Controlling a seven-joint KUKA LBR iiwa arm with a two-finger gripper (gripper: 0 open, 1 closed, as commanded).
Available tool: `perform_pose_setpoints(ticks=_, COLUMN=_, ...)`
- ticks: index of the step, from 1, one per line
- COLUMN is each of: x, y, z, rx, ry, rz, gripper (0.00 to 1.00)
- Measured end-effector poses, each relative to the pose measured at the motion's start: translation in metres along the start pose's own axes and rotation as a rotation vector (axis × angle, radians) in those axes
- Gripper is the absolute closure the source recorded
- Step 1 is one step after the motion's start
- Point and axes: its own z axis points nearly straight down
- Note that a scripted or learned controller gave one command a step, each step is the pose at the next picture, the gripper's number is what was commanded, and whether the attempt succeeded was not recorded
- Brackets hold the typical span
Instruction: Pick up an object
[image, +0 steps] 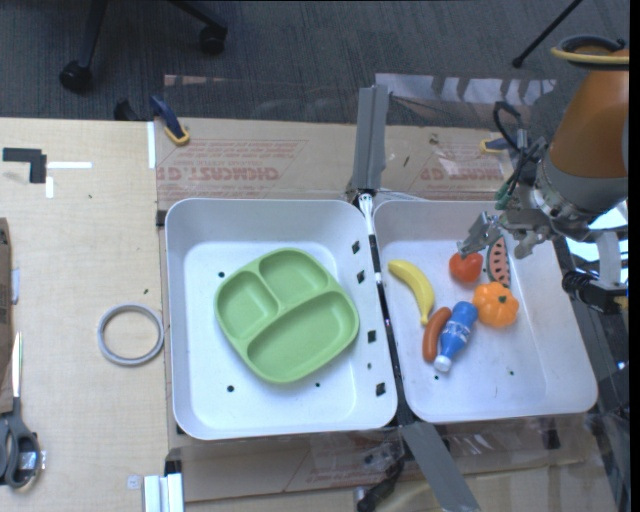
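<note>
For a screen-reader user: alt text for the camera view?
The gripper hangs over the right bin, just above a tomato beside a banana, sausage, bottle, pumpkin and watermelon slice. The left bin holds a green divided plate.

A single fixed camera looks down on the desk (80, 250) from above at a slant, far enough back to take in both white bins whole: the left bin (190, 330) near the middle of the frame, the right bin (560, 380) beside it. Dark carpeted floor (300, 40) runs along the top edge. The arm (590, 120) enters from the upper right.
</note>
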Motion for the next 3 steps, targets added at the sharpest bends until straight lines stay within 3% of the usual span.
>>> perform_pose_setpoints(ticks=1, x=-0.002, y=-0.011, z=0.101, rx=-0.008, ry=-0.001, rz=0.003, gripper=0.00)
perform_pose_setpoints(ticks=2, x=0.017, y=-0.062, z=0.127, rx=0.002, ry=0.001, rz=0.005, gripper=0.00)
perform_pose_setpoints(ticks=3, x=0.017, y=-0.062, z=0.118, rx=0.002, ry=0.001, rz=0.008, gripper=1.00)
